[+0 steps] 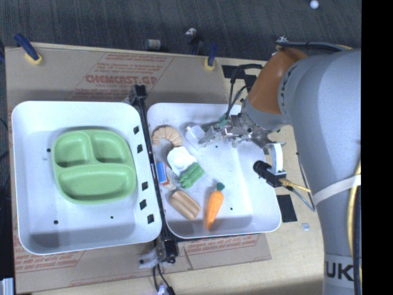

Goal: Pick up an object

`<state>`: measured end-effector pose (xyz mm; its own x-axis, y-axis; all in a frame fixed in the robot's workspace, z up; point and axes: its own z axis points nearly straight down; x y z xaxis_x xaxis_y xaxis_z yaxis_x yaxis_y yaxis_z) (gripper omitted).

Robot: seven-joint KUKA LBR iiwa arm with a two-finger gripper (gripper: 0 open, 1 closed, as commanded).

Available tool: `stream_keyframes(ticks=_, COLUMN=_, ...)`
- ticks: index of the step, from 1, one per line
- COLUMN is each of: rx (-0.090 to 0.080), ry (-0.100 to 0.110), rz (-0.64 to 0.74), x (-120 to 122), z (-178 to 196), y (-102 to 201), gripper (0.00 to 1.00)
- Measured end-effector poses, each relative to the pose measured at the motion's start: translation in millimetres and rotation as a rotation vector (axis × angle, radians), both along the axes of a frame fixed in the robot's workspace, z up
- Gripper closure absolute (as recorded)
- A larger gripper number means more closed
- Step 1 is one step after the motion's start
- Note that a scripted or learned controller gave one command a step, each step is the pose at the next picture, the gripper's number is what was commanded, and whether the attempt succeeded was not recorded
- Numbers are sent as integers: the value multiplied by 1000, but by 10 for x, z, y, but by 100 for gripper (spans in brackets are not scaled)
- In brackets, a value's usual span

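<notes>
Toys are lying bunched in the right bin (pixel 261 223), so the tool (pixel 212 135) is hovering there, grip state unclear.

Two white bins: left one (pixel 24 165), right one (pixel 264 217). One green divided plate (pixel 94 165) at nine o'clock. One carrot (pixel 213 206), one bread roll (pixel 185 204), one croissant (pixel 167 135), one green bundle (pixel 191 176), one white lump (pixel 180 159).

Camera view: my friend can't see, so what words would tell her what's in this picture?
A grey robot arm reaches from the right, its gripper low over the right white bin, which holds a toy carrot, a green veggie, a bread roll and more toy food. The left white bin holds a green divided plate.
</notes>
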<state>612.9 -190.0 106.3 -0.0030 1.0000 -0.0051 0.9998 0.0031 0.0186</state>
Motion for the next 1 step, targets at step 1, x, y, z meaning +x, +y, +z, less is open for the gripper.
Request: stream_keyframes(ticks=1, rx=4, ry=17, rz=2, x=-833, z=1219, y=283, gripper=0)
